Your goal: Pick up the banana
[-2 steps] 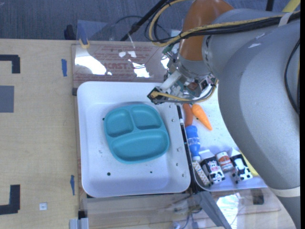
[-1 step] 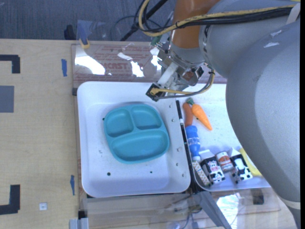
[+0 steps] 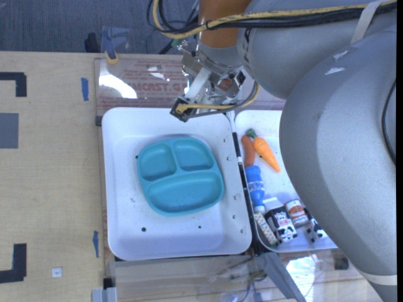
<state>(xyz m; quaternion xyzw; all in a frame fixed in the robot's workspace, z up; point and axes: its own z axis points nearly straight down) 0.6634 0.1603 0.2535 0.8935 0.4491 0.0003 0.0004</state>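
My gripper (image 3: 216, 88) hangs over the far rim where the two bins meet, below the orange wrist band. The wrist hardware around it blocks the view of its tips. The grey arm covers most of the right bin (image 3: 272, 121), so much of what lies there is hidden. Nothing yellow and banana-shaped can be made out in the part of the bins that I can see.
A blue divided plate (image 3: 181, 175) lies in the left bin (image 3: 119, 187). The visible strip of the right bin holds an orange carrot (image 3: 267, 153), a blue bottle (image 3: 255, 185), a black-and-white carton (image 3: 281, 224) and a small red-brown can (image 3: 296, 212).
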